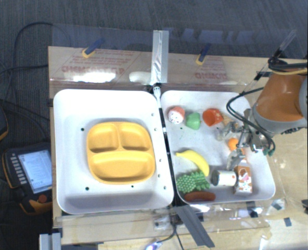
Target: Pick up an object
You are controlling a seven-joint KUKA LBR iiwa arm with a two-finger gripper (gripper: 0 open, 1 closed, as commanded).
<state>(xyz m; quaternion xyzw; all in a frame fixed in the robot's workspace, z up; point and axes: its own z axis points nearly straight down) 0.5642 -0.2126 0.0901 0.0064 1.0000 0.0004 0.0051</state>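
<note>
The banana (194, 160) lies in the middle of the right bin (258, 191), its long axis running on a slant from upper left to lower right, the curve bowed toward the upper right and its far tip pointing down toward the bin's front right. Just below it sits a green bumpy toy (191, 182), and below that a dark red sausage-shaped piece (200, 196) lying roughly level along the front wall. To the banana's right a small white can (224, 178) lies on its side, long axis left to right, touching a small carton (242, 179) that stands by the right wall. Along the back of the bin are a white and red ball (175, 115), a green item (193, 120) and a red-orange item (213, 116). The gripper (242, 146) hangs over the right part of this bin, near a small orange piece (232, 144); its state cannot be told. The left bin (71, 119) holds a yellow divided tray (121, 151).
</note>
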